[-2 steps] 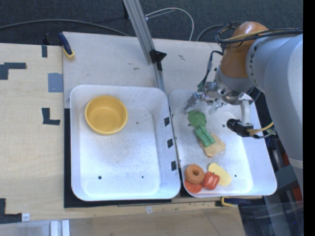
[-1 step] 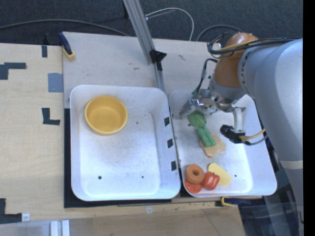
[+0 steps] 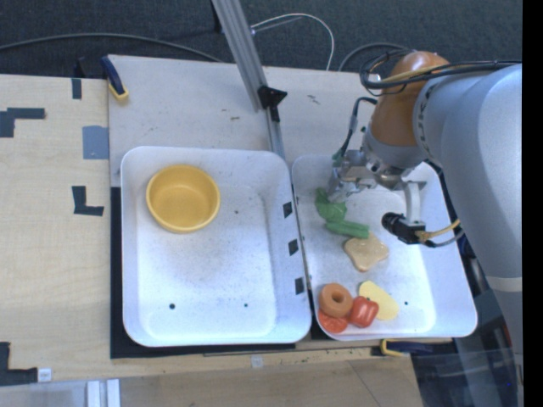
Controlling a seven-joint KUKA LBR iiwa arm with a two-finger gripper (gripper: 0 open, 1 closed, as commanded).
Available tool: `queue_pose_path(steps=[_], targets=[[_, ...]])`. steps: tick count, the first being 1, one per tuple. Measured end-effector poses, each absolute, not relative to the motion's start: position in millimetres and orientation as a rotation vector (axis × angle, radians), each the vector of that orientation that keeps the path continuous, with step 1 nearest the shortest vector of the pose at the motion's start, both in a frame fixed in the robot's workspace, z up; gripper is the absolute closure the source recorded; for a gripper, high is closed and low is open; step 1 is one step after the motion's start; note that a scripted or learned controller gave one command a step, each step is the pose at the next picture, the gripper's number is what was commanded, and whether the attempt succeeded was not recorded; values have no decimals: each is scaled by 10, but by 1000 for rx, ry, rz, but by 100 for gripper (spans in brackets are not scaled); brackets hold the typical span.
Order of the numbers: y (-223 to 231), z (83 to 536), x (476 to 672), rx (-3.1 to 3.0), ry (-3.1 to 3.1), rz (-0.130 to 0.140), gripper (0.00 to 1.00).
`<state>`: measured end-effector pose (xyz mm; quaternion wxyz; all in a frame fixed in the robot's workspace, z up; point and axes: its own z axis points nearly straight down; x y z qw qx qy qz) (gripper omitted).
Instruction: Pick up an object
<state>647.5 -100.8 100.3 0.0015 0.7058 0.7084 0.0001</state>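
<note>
The arm is in the reaching-down step, its hand [image 3: 338,189] lowered into the right bin [image 3: 441,308] directly over the green toy vegetables [image 3: 336,215]. Whether the hand is spread or closed I cannot tell, since the wrist hides its tips. Next it probably needs to settle squarely on one green piece, close, then lift straight up.

The green pieces look like two small, smooth, elongated plastic shapes, one overlapping the other, lying just beside the bin's left wall. Further from the hand lie a tan bread-like piece [image 3: 366,252], then an orange ring [image 3: 336,298], a red piece [image 3: 362,312] and a yellow piece [image 3: 380,300], clustered together.
</note>
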Motion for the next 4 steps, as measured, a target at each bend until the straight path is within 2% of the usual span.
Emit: queue_pose_path(steps=[3, 4], targets=[[-1000, 2240, 6546, 2218, 2222, 4, 100], [-556, 2255, 6388, 2218, 2229, -1, 100]])
